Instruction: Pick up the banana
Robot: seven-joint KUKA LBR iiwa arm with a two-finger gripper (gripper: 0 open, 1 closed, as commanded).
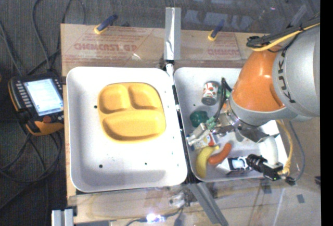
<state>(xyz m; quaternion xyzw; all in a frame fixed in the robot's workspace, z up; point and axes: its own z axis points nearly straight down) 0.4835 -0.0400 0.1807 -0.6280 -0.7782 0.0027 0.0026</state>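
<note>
Camera view: banana [202,160] touching orange-red sausage [220,153], green object [198,117] near.

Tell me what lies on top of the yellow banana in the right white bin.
A small red-orange, sausage-shaped object lies slanted across the yellow banana. The gripper hangs just above the banana's upper end. The grey arm covers the bin's right part, so what lies there cannot be seen.

Legible text: "KUKA", partly cut off, in dark letters on the grey arm housing [304,71]. Faint reddish "CHEMCAST GP" print on the protective sheet [104,47] behind the bins; other print unreadable.
</note>
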